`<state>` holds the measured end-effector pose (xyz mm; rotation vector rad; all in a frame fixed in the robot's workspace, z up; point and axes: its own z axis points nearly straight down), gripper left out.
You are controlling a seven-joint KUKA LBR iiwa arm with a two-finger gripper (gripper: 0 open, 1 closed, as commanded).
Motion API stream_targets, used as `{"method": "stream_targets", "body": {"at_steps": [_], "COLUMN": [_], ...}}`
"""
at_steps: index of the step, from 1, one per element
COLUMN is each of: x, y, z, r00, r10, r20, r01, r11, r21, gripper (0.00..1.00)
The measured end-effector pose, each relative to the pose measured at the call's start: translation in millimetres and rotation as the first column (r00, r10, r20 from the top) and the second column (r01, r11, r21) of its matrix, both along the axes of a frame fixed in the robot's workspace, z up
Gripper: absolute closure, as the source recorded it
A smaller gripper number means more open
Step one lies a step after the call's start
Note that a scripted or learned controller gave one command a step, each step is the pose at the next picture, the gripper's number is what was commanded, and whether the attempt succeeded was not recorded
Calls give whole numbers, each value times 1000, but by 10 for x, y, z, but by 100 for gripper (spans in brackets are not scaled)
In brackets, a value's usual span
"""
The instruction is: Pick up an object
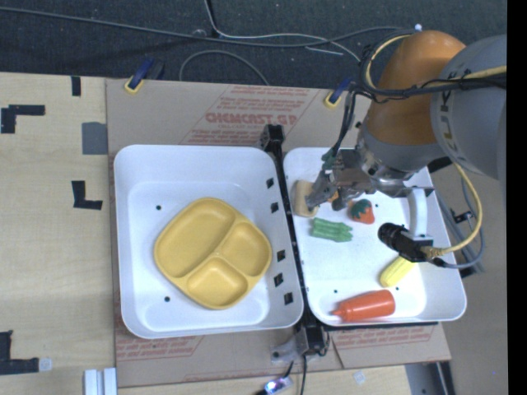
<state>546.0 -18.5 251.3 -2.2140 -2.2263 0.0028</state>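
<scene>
Robot arm (436,89): a bulky grey housing is showing a rounded orange band (412,72) above the wrist. Thin yellow and black cables (469,212) are looping around the housing and trailing beside it. A white bracket (418,208) and a black cylindrical fitting (399,239) are projecting beneath. The gripper (333,186) is appearing as dark metal hardware with small mixed-colour parts.

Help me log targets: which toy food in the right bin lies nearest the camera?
The orange-red carrot-like piece, lying along the right bin's front edge, below the yellow piece.
</scene>
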Motion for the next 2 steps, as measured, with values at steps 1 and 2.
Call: {"method": "stream_targets", "body": {"at_steps": [1, 2], "x": [79, -25], "y": [447, 978], "z": [-135, -316], "r00": [1000, 1000], "r10": [-1, 0], "r20": [-1, -1], "r01": [1, 0], "r11": [1000, 1000], "r21": [0, 0], "gripper": [100, 100]}}
